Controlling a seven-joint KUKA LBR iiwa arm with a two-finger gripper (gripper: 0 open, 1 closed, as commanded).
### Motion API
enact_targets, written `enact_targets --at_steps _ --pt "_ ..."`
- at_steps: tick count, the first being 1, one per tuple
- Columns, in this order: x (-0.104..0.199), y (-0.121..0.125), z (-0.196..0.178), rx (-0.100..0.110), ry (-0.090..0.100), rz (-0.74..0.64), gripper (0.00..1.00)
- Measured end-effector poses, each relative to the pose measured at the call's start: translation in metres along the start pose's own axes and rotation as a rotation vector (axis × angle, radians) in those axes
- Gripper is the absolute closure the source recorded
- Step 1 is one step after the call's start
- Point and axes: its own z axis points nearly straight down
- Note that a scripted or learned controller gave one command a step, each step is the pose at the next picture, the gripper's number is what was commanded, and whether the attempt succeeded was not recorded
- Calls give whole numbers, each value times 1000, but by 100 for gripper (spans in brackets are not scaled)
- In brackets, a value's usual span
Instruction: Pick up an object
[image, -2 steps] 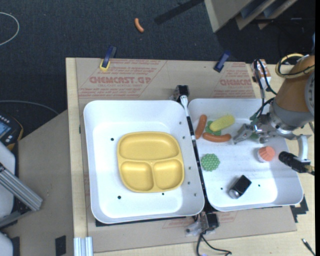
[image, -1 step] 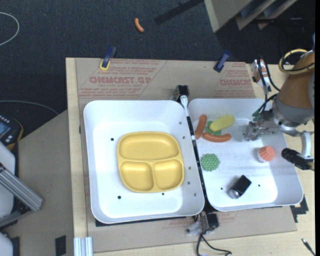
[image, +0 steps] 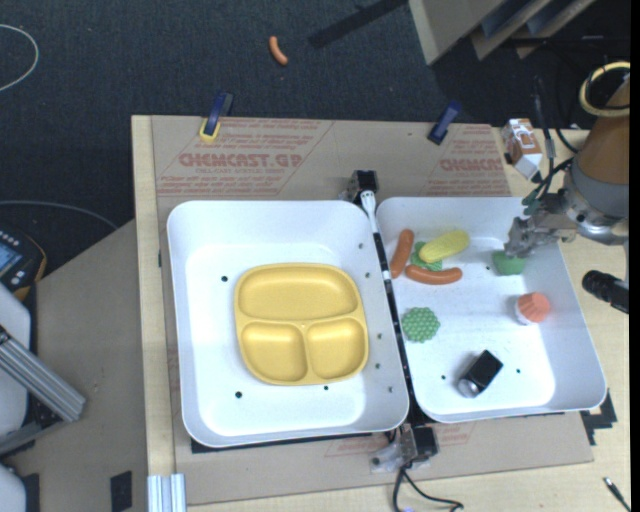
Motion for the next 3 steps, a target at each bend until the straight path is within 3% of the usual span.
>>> enact_targets --at_steps 1,2,3 --pt "9 -2 -55 -1 0 -1 100" --pt "9 -1 -69 3 1 0 100" --pt "70 -1 -63 10 6 -5 100"
